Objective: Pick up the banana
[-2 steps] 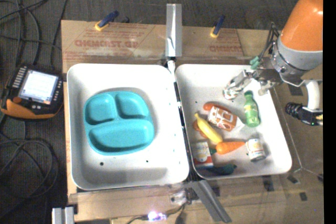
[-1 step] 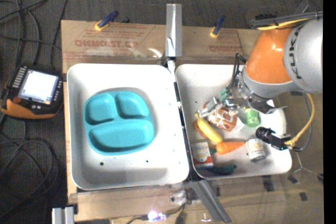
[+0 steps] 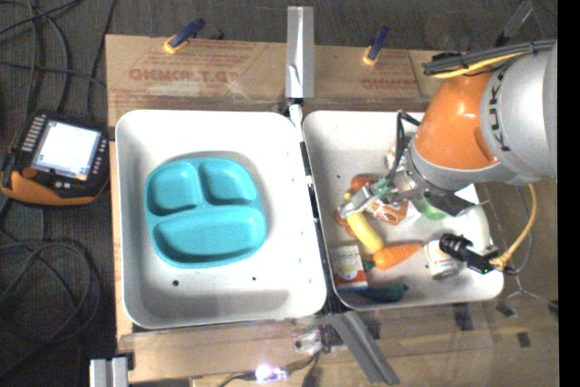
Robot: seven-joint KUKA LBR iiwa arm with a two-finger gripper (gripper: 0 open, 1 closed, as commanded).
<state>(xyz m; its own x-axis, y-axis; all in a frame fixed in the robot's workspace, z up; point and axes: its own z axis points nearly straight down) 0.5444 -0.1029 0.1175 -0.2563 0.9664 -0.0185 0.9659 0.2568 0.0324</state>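
Camera view: slanted look down on the worktop (image 3: 127, 68) with two white bins side by side.
Landmark: right bin (image 3: 317, 195); all places below are given relative to it.
Banana (image 3: 365, 231): yellow, lying inside the right bin near its middle, tilted, upper end under the claw, lower end pointing toward the near wall.
Claw (image 3: 390, 188): low inside the right bin, just above the banana's upper end, hanging from the orange wrist that comes in over the bin's right wall.
Claw state: cannot tell whether it is spread or closed; nothing seen gripped.
Neighbours: carrot (image 3: 396, 256) touching or just beside the banana's lower end; red-and-white packet (image 3: 388, 211) against its right side; small can (image 3: 345, 263) just beside its lower left; dark green vegetable (image 3: 385, 292) near the bin's near wall; white cup (image 3: 441, 260) toward the right wall, well apart.
Left of the right bin: second bin (image 3: 127, 195) holding a blue divided tray (image 3: 207, 211); not involved.
Step in hand (judgement): final approach, banana not yet lifted.
How to do it well (judgement): centre over the banana's middle, not its tip; turn the wrist so the closing line crosses the fruit's narrow width; descend straight.
Risk (judgement): the packet and carrot crowd both sides, so a shifted descent could pinch them instead or push the banana away.
Check before lifting: yellow visibly clamped in the claw.
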